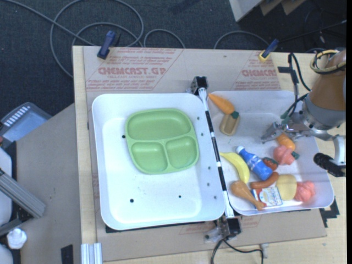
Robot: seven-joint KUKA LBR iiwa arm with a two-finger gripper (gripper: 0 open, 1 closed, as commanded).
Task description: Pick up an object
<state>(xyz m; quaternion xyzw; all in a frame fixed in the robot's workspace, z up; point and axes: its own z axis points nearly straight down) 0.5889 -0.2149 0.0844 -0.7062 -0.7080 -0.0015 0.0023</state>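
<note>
Desk (165, 65) sheet print reads "CHEMCAST GP", repeated at right. Gripper (279, 130) fingers spread, nothing between them, over right bin (258, 110) beside orange toy (285, 142). Blue bottle (256, 163) label unreadable.

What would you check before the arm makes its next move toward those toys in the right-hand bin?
1. Gripper is over the right bin, at its far right side: ok.
2. Something already held between its fingers: cannot tell.
3. A target close by: ok, an orange toy lies just below it.
4. Target stands apart from its neighbours: not ok, it touches a pink toy.
5. Green divided tray is out of the path, in the left bin: ok.
</note>
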